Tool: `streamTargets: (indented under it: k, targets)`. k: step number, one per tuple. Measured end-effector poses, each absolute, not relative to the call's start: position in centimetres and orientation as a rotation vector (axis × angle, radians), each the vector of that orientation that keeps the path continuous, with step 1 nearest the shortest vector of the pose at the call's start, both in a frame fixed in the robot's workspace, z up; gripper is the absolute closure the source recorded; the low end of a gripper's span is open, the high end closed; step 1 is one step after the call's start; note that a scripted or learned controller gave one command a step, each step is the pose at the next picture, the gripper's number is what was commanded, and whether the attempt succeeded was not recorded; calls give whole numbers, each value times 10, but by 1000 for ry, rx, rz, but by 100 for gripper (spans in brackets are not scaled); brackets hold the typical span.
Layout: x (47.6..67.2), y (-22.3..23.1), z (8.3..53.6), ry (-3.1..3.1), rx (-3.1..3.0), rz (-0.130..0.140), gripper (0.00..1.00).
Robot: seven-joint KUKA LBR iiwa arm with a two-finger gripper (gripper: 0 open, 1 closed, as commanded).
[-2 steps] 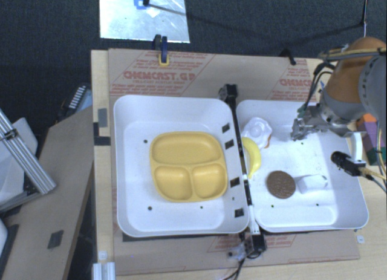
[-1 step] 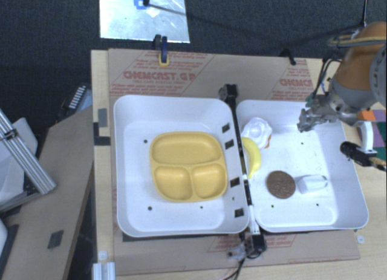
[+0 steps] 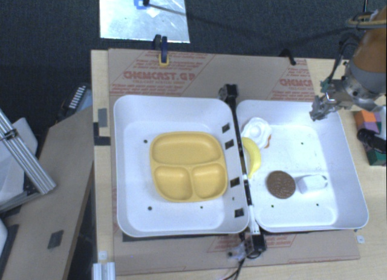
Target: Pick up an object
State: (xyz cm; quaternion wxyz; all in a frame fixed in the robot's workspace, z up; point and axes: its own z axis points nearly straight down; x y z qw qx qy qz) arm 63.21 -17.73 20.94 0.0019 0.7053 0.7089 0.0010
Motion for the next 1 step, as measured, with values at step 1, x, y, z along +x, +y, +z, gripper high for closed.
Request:
streamTargets:
  k: [1]
  targets:
    - [633, -177, 231, 2224, 2212, 4, 100]
